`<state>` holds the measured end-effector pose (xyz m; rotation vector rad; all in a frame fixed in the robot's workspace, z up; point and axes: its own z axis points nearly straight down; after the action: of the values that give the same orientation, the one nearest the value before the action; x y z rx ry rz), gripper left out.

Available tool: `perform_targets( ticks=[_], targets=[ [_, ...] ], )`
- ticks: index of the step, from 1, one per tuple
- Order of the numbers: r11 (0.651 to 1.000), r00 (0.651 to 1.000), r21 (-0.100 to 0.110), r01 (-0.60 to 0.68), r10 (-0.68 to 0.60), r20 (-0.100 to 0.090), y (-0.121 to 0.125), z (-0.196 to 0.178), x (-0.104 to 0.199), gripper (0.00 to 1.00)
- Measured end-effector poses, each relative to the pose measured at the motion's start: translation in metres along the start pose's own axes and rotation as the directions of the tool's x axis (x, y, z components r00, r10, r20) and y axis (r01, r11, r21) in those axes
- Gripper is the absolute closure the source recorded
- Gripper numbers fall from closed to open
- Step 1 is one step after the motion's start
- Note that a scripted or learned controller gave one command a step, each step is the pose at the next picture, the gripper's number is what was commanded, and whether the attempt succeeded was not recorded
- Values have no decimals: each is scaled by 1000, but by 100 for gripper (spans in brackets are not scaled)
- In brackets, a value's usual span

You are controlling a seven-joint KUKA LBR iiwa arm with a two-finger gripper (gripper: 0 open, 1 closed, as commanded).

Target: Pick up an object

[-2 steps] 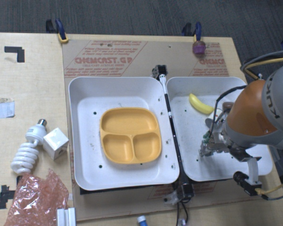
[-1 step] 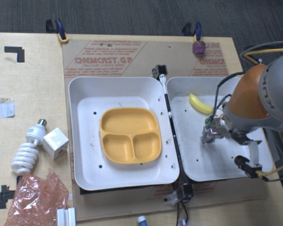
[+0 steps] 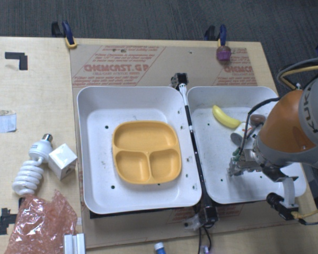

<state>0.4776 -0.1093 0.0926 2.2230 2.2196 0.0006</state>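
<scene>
A yellow banana (image 3: 226, 117) lies in the right bin (image 3: 217, 187), near its far wall. A small grey object (image 3: 237, 138) rests just right of the bin's middle, and a brownish object (image 3: 257, 119) peeks out from behind the arm. My gripper (image 3: 235, 168) reaches low into the right bin, close to the floor and a little nearer than the grey object. The bulk of the arm (image 3: 286, 128) hides the bin's right side. A yellow divided plate (image 3: 147, 152) sits in the middle of the left bin (image 3: 93, 142).
On the bench left of the bins lie a white spiral light bulb (image 3: 32, 165), a small white cube (image 3: 62, 160) and a crumpled reddish plastic bag (image 3: 40, 224). A purple item (image 3: 223, 53) sits by the blue clamp at the board's far edge.
</scene>
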Motion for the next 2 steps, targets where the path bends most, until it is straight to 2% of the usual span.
perform_targets(
  ticks=[1, 2],
  targets=[
    [1000, 1000, 0, 3, -3, 1, 56, 0, 13, 0],
    [1000, 1000, 1, 0, 0, 0, 6, 0, -2, 0]
  ],
)
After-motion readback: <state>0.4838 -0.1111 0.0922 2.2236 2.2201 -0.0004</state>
